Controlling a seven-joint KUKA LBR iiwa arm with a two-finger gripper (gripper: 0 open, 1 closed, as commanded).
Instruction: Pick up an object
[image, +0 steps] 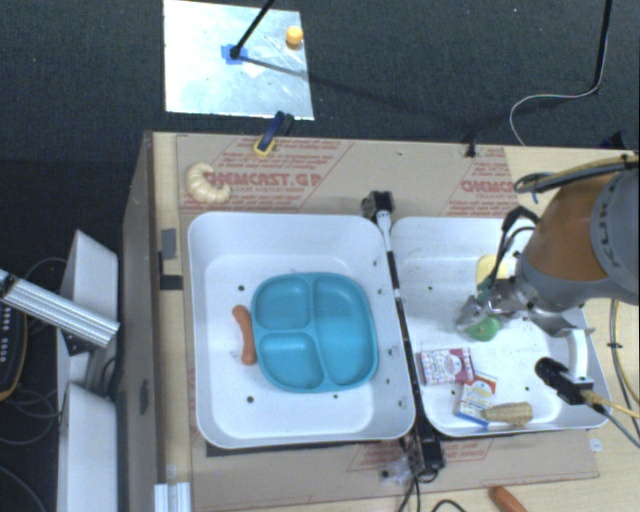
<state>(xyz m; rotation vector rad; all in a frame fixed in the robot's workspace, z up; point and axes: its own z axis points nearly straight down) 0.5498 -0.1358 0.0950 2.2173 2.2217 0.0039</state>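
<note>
In the right bin, my gripper is lowered from the grey-and-orange arm. A small green object lies directly beneath its tip, touching or nearly touching it. A yellow object sits just behind the gripper, partly hidden by the wrist. Near the bin's front lie a pink-and-white packet, a small colourful box and a pale corn cob.
The left bin holds a blue divided plate with an orange sausage beside it on the left. A black rail separates the bins. A pale curled object lies on the cardboard behind.
</note>
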